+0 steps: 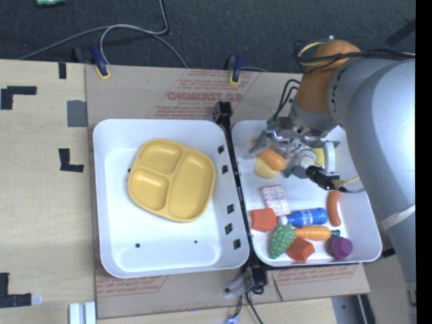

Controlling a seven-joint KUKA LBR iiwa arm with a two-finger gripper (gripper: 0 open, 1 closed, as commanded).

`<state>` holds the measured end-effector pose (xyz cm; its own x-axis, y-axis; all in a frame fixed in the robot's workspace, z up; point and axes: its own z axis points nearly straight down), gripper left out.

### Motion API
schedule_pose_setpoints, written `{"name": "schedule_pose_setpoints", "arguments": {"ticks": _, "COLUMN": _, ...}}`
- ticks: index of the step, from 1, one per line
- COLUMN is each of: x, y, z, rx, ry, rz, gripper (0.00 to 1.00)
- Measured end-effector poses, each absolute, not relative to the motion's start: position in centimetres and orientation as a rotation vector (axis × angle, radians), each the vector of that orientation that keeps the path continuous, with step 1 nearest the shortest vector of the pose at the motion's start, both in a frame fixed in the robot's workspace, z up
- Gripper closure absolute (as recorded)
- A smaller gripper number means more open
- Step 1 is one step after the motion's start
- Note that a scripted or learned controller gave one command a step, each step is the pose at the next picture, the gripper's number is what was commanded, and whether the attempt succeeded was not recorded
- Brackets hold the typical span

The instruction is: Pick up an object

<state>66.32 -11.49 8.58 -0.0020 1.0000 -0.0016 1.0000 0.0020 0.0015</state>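
My gripper (pixel 291 147) hangs low over the far part of the right bin (pixel 368 211), below the orange band of the wrist. Right at its left side lies an orange-and-yellow toy fruit (pixel 269 163), touching or nearly touching it. Nearer the front of that bin lie a white and pink packet (pixel 275 196), a red-orange block (pixel 263 219), a blue bottle (pixel 305 217), an orange sausage (pixel 333 206), a carrot (pixel 314 233), a green bumpy vegetable (pixel 282 240), a red piece (pixel 300 250) and a purple piece (pixel 341 247).
The left bin (pixel 115 235) holds a yellow divided plate (pixel 171 179). A black divider with clips (pixel 233 181) runs between the bins. The grey arm (pixel 385 133) covers the right bin's far right corner. Cardboard (pixel 135 93) underlies both bins.
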Motion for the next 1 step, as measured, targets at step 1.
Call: {"name": "schedule_pose_setpoints", "arguments": {"ticks": 1, "x": 66.36, "y": -11.50, "z": 9.62, "rx": 2.214, "ry": 2.222, "rz": -0.001, "gripper": 1.00}}
